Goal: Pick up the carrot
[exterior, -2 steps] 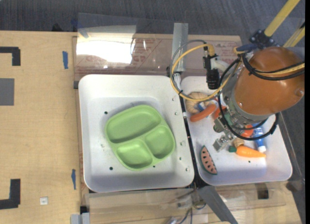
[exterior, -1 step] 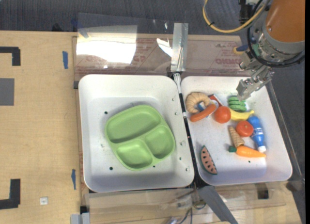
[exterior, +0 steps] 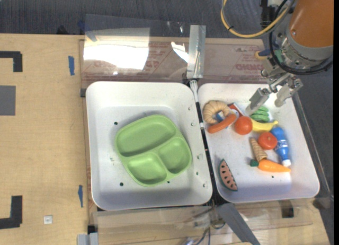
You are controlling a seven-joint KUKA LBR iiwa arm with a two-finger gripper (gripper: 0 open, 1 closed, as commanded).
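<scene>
The carrot (exterior: 274,166) is orange and lies flat near the front right of the right bin (exterior: 304,183), its tip pointing right. My gripper (exterior: 271,97) hangs open over the far right part of that bin, above the green leafy toy (exterior: 260,115). Nothing sits between its fingers (exterior: 258,99). The carrot lies well in front of the gripper, with other toy foods between them.
Around the carrot lie a blue bottle (exterior: 282,145), a red tomato (exterior: 268,140), a yellow banana (exterior: 264,126), a second tomato (exterior: 243,125), a sausage (exterior: 221,124), a croissant (exterior: 215,109), a brown cone (exterior: 258,150) and a watermelon slice (exterior: 228,175). The left bin (exterior: 100,101) holds a green divided plate (exterior: 153,149).
</scene>
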